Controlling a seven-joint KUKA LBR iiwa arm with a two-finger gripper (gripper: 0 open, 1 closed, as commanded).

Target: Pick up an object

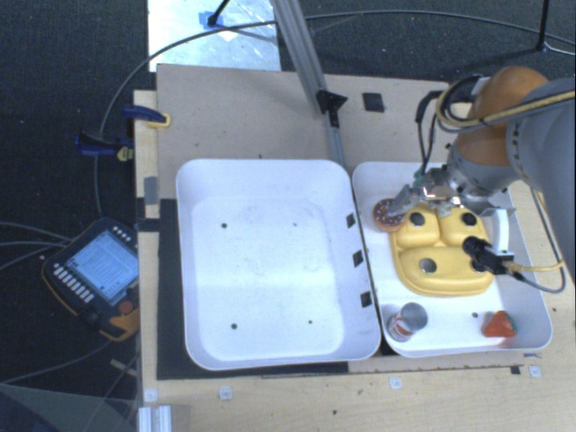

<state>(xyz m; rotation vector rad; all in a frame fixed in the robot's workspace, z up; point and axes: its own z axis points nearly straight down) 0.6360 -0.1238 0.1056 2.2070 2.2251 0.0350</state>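
Observation:
The right bin [450, 340] holds several objects. A large yellow lumpy piece with dark holes [439, 257] lies in its middle. A small round brown and pink ring [389, 214] sits at the bin's far left, touching the yellow piece's upper corner. A small silver-topped can [407, 320] stands near the front left corner, and a red-orange item [497, 325] lies at the front right. My gripper [430, 190] hangs low over the bin's far side, just above the yellow piece's upper edge and right of the ring. I see nothing held in it.
The left bin [193, 241] lies beside the right one, a dark divider strip with clips [358, 259] between them. A grey pole [301, 43] slants in from the top. A teach pendant [94, 268] lies left of the bench, and cables trail by the arm.

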